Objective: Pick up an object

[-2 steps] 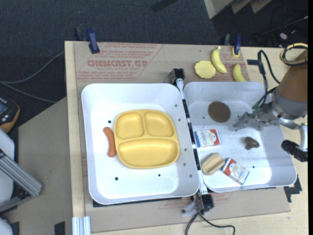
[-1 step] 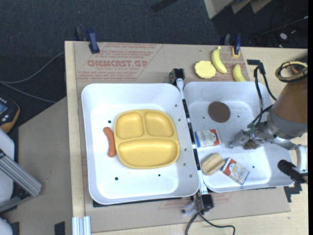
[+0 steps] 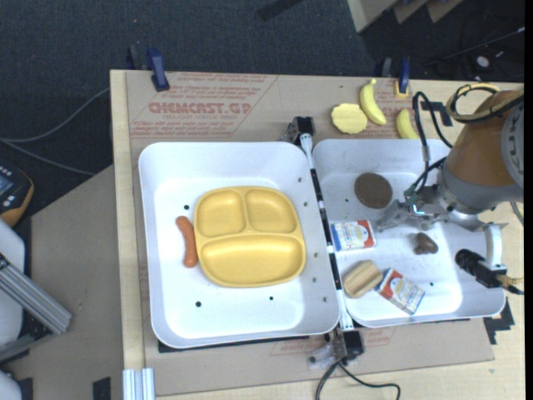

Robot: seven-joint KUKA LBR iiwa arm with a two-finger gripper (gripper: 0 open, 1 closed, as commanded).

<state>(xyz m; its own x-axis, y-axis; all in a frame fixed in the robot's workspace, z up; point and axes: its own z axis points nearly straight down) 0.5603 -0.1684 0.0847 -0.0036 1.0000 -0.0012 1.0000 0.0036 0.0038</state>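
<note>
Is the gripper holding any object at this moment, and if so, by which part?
It cannot be told. The gripper hovers in the right white bin near the round brown disc, touching nothing visibly.

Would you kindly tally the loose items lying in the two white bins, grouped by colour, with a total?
Yellow: 1, the divided tray
Orange: 1, the sausage
Brown or tan: 3, the round disc, the bread roll, the small lump
Red and white: 2, the carton, the packet
Total: 7
</note>
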